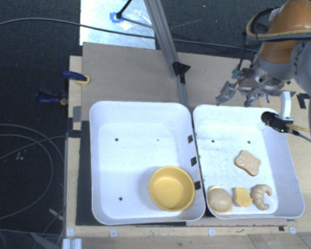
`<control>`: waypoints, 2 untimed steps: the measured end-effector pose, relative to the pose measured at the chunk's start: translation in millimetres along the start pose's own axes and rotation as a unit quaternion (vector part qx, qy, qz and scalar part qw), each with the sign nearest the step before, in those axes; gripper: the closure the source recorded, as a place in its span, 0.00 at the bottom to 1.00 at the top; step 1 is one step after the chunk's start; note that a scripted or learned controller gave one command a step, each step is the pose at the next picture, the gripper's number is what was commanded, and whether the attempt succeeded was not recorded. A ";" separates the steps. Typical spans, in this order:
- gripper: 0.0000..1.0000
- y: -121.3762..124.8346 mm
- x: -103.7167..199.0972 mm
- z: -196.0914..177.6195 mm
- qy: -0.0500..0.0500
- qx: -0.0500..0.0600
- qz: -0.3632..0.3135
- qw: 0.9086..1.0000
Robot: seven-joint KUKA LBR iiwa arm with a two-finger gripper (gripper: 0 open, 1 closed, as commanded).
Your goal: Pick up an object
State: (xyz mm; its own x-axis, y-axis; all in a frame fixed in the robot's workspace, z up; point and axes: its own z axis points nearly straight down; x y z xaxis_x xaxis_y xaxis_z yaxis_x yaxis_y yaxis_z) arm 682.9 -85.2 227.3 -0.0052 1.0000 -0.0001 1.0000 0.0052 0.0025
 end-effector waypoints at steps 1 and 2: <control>0.00 -0.9 -1.6 62.4 0.000 0.002 0.001 1.000; 0.00 -4.2 4.1 123.5 0.000 0.003 0.000 1.000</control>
State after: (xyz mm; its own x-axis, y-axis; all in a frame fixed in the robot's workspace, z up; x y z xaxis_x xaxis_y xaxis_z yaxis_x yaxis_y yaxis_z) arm 678.9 -81.1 103.9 -0.0059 1.0000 -0.0002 1.0000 0.0059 -0.0025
